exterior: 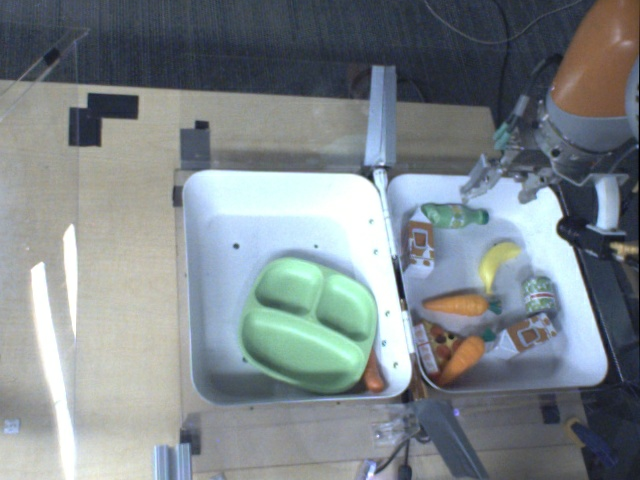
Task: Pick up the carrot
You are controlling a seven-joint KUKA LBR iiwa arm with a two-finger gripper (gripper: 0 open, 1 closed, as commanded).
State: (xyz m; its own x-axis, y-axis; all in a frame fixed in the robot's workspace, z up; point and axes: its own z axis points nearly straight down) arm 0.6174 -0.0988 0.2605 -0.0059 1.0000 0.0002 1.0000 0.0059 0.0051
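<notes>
- Nearest the camera, at the 6 o'clock edge of the right bin [590, 353]: a carrot [462, 358] lying tilted, orange, stubby, green tip toward 1 o'clock, pressed against a small snack packet [426, 346] at its 9 o'clock side.
- Just beyond it, mid-bin: a second carrot [456, 305], lying almost level, tapered point toward 9 o'clock, green stub at 3 o'clock; smooth, bright orange, apart from the walls.
- Around that carrot: yellow banana [498, 262] at 1 o'clock, small green-labelled can [540, 293] at 3 o'clock, brown-and-white carton [530, 333] at 4 o'clock, another brown-and-white carton [420, 244] at 11 o'clock beside the bin's dividing wall.
- Farther back: green bottle [453, 215] lying on its side near the 12 o'clock wall.
- In the left bin [215, 268]: green sectioned plate [308, 323], tilted toward the 5 o'clock corner, with a third orange carrot-like piece [373, 376] peeking out at its 4 o'clock edge against the wall.
- Arm entering from 2 o'clock, orange band [598, 53] high, grey wrist below it, angled down toward 8 o'clock.
- Gripper [492, 176] poised over the 12 o'clock rim of the right bin, just above the bottle, well apart from either carrot.
- Fingers parted a little, nothing between them.
</notes>
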